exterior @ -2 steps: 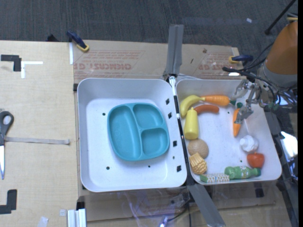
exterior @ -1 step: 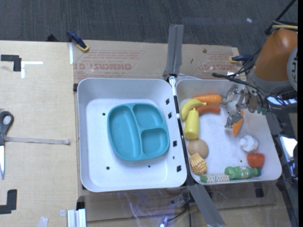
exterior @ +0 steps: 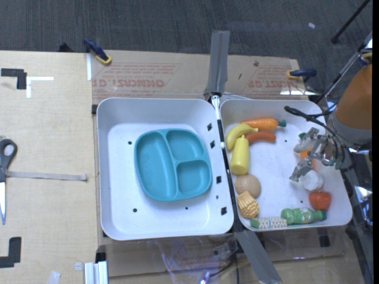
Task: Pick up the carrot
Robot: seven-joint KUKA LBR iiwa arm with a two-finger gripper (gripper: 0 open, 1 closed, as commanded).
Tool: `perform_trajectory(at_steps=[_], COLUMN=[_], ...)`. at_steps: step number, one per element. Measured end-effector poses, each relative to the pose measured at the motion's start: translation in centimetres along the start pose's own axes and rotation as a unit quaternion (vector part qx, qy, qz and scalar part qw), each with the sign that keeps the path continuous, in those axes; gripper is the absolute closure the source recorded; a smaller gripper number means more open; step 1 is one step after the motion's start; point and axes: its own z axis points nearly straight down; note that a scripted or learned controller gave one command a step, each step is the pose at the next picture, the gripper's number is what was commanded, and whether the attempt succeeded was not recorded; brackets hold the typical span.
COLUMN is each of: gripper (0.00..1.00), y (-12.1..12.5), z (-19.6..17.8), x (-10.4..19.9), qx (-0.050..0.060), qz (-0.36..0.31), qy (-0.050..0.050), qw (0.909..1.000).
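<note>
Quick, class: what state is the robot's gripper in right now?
Gripper: over the right bin, apart from the carrot; whether open or closed cannot be told.

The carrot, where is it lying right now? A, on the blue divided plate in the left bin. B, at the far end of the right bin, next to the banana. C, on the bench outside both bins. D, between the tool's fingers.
B: the carrot lies at the far end of the right bin, just beyond the banana, while the tool hovers apart from it nearer the bin's right side.
</note>
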Motion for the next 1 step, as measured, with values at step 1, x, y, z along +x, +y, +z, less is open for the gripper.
perform_trajectory(at_steps=[1], gripper=[1.00], y=[0.07], z=[-1.09], x=[-0.24], qx=[0.001], qz=[-0.002], qy=[-0.004], qw=[1.0000])
